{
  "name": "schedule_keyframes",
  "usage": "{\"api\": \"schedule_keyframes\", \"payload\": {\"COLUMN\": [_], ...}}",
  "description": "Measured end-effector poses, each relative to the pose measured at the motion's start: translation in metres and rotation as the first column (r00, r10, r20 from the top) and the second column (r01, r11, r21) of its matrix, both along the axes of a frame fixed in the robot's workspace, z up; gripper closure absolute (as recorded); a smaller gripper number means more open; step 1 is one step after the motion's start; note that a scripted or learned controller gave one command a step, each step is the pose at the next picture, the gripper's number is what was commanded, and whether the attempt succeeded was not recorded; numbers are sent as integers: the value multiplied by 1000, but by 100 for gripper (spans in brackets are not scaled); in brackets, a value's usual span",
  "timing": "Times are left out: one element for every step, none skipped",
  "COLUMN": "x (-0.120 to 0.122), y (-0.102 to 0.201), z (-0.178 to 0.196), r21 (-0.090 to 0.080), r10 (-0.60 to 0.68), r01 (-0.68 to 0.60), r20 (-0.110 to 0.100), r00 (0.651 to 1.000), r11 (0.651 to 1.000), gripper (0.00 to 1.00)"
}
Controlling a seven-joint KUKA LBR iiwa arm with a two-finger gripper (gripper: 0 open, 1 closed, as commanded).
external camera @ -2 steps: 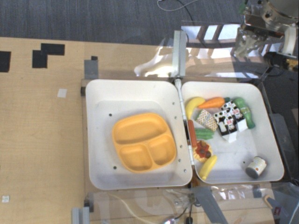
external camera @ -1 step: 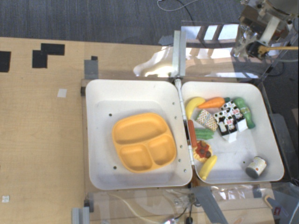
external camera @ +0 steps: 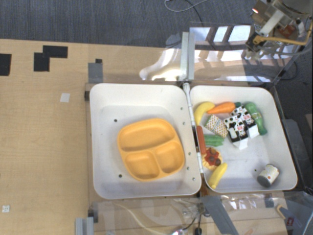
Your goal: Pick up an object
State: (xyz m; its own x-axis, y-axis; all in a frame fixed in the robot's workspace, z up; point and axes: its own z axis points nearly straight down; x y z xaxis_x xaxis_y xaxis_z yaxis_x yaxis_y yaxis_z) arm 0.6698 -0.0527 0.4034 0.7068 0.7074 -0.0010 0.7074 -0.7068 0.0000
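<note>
The right bin (external camera: pixel 281 146) holds a heap of toy food: a yellow banana (external camera: pixel 202 111), an orange carrot (external camera: pixel 221 107), a black-and-white patterned box (external camera: pixel 239 125), a green piece (external camera: pixel 257 117), a speckled cracker (external camera: pixel 215 125), a green pod (external camera: pixel 213 140), a red piece (external camera: pixel 212 156) and a second yellow piece (external camera: pixel 218 174). A small grey can (external camera: pixel 268 175) lies apart near the front right corner. My gripper (external camera: pixel 265 19) hangs at the top right, beyond the far edge of the right bin and well away from every object.
A yellow divided plate (external camera: pixel 149 149) lies in the left bin (external camera: pixel 105 131). A brown stick (external camera: pixel 200 136) lies along the ridge between the bins. A shiny metal frame (external camera: pixel 220 35) stands behind the right bin, under the arm.
</note>
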Motion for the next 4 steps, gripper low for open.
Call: {"api": "schedule_keyframes", "payload": {"x": [-6,-9,-9,-13], "y": [28,43,53,105], "z": [-3,6,4,17], "r21": [0,1,1,1], "r10": [-244,-418,-549,-546], "r01": [244,418,549,546], "r20": [0,1,2,1], "r00": [970,908,836,838], "r11": [970,908,836,838], "gripper": [100,100,100,100]}}
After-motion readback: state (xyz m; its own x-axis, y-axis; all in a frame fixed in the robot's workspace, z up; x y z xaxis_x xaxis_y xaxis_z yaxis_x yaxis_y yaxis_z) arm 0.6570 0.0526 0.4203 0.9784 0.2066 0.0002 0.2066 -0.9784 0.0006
